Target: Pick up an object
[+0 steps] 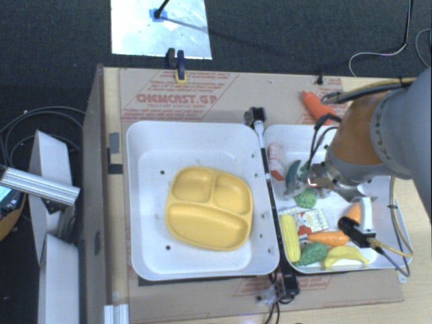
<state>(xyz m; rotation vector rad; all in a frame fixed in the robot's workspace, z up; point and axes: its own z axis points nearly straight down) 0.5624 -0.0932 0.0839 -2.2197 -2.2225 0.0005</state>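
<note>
The arm (378, 137) is reaching in from the right and is hanging over the right bin (283, 137), with its orange band sitting above the wrist. The gripper (312, 179) is positioned low over the middle of that bin, close to its left wall. Whether it is gripping anything cannot be told, because the wrist is covering the tips from this angle.

The right bin is holding a cluster of toy foods. A teal piece (294, 173) is lying just left of the gripper, and a small green leafy piece (306, 198) is lying just near of it; contact with either cannot be judged. A pale pink item (277, 158) is resting against the left wall at the far side. Along the near edge, a corn cob (289, 236) is lying lengthwise beside the left wall, with a printed card (312, 219) just right of it, a carrot (329, 237) beyond that, a green broccoli piece (312, 254) and a banana (345, 254) at the near rim.

The left bin (145, 181) is carrying a yellow divided tray (209, 208), lying flat near its centre. Both bins are sitting side by side on a cardboard sheet (175, 93) covering the bench.
</note>
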